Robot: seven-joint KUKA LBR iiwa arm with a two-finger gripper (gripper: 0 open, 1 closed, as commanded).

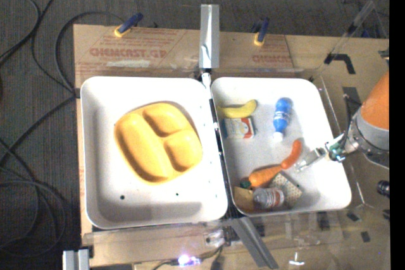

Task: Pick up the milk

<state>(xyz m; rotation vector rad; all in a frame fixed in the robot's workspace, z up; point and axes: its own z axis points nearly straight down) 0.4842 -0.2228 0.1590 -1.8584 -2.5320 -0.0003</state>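
- 2 white bins: left bin has 1 yellow divided plate.
- Right bin: 1 milk carton upper-left, under 1 banana; 1 blue bottle, 1 carrot.
- Gripper beside carrot, holding nothing; finger state: cannot tell.

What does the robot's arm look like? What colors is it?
The arm comes in from the right side. It has a bright orange band, with grey and silvery metal parts below it. At its tip is a small, thin metal gripper with a tiny green spot near its base. It looks blurry, so finer details are hard to see.
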